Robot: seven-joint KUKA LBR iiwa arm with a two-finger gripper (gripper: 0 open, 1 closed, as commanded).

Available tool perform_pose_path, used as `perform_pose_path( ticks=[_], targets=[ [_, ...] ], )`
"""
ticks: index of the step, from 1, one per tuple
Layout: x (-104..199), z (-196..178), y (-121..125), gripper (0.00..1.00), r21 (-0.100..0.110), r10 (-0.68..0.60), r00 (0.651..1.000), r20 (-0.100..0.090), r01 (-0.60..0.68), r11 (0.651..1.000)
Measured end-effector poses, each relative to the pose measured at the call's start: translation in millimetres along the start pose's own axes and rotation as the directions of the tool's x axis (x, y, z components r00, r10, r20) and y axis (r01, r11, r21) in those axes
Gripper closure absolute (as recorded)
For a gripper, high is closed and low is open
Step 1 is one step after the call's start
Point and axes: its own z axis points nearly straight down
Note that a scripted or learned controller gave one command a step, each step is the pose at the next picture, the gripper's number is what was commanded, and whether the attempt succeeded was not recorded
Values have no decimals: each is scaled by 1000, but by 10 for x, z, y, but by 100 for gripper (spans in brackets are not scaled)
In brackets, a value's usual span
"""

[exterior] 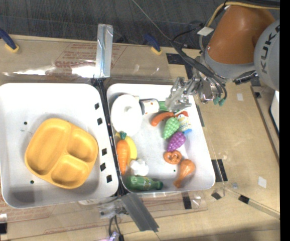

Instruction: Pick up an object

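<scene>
My gripper (177, 100) hangs over the far right part of the right bin (205, 149), its metal fingers pointing down-left just above an orange-red sausage-shaped toy (162, 117) and a green grape bunch (171, 127). Nothing shows between the fingers. Below them lie a purple grape bunch (176, 140), a pretzel (172, 157) and a drumstick (184, 170). A white round dish (125, 113) sits at the bin's far left, with a carrot (122, 154), a banana (131, 147) and a green bottle (142, 183) along the left and near sides.
The left bin (14, 104) holds a yellow divided plate (60, 152). A silver tape strip (104, 51) stands at the divider's far end. Cables run behind the arm's orange band (238, 31) at the upper right.
</scene>
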Motion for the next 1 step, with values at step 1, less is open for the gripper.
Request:
perform_pose_path(
  ticks=[1],
  targets=[
    [-156, 570, -191, 100, -1, 77, 997, -7, -77, 997]
  ],
)
